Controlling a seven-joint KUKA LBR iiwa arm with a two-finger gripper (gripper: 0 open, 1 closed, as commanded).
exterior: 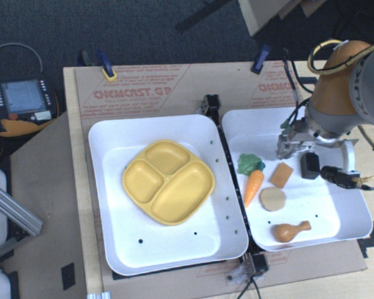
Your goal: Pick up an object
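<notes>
Food pieces sit bunched in the right bin (343,228), and the hand (292,142) hangs over that bin's upper middle, at the end of the grey arm (342,98) that comes in from the right. From this slanted view I cannot tell whether the hand is released or clenched, and nothing can be made out in its grip. The nearest candidate is the tan block (281,175), which lies just below the hand and slightly to its left in the picture, resting tilted on the bin floor. The round pale piece (273,200) lies just below the block, close to it. The carrot (253,186) lies left of both with its long axis running from upper right to lower left, its green top (249,164) toward the hand. The drumstick (290,231) lies farthest off, near the bin's lower rim, stretched roughly left to right. In my judgement the coming move is a short descent toward the block. The left bin (105,151) holds a yellow divided plate (169,181), well apart from the hand.
</notes>
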